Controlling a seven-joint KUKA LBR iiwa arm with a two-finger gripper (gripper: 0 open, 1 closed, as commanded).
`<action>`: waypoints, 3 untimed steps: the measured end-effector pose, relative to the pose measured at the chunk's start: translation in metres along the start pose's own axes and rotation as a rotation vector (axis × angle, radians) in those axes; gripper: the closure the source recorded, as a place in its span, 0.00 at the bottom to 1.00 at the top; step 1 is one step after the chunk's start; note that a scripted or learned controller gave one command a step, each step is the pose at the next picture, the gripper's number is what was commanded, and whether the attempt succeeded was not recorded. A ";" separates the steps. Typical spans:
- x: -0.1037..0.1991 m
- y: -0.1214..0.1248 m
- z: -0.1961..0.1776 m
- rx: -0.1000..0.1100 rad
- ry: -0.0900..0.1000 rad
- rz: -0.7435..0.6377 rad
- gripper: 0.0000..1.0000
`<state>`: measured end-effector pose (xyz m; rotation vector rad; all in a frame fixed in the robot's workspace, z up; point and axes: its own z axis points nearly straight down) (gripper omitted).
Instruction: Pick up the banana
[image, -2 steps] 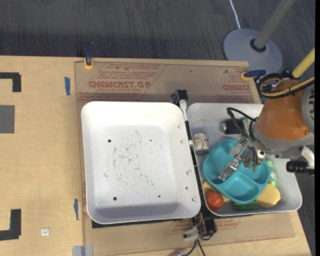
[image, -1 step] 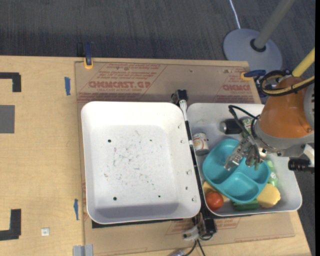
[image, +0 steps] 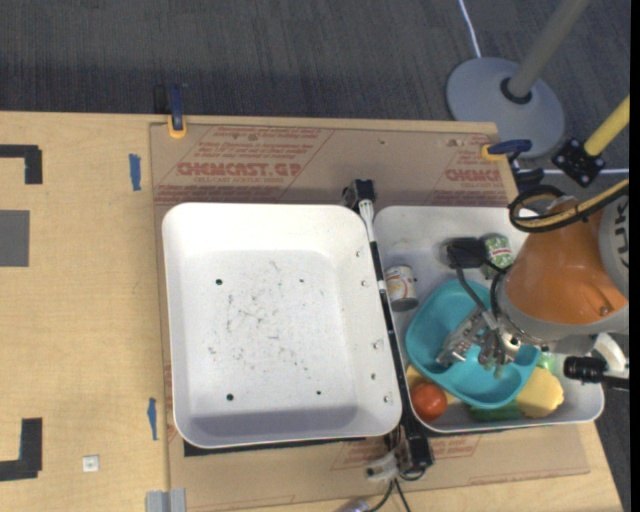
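In the right bin (image: 420, 225), a yellow rounded piece (image: 541, 393) shows at the front right corner, partly tucked under a tilted blue bowl (image: 440, 335); it looks like the banana. A thin yellow sliver (image: 412, 374) peeks out at the bowl's left edge, and I cannot tell if it is the same fruit. My gripper (image: 478, 350) hangs over the inside of the blue bowl, left of the yellow piece and apart from it. It is open, with nothing between its fingers.
A red tomato (image: 430, 400) lies at the bin's front, a small can (image: 401, 284) by its left wall, and a green-labelled item (image: 497, 250) and a black piece (image: 463, 252) at the back. Something green (image: 495, 406) sits under the bowl. The left bin (image: 190, 240) adjoins.
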<state>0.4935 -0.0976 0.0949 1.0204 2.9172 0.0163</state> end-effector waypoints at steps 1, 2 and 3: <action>0.058 0.058 -0.091 0.037 0.034 0.585 1.00; 0.056 0.059 -0.101 0.035 0.031 0.583 1.00; 0.055 0.061 -0.111 0.032 0.028 0.581 1.00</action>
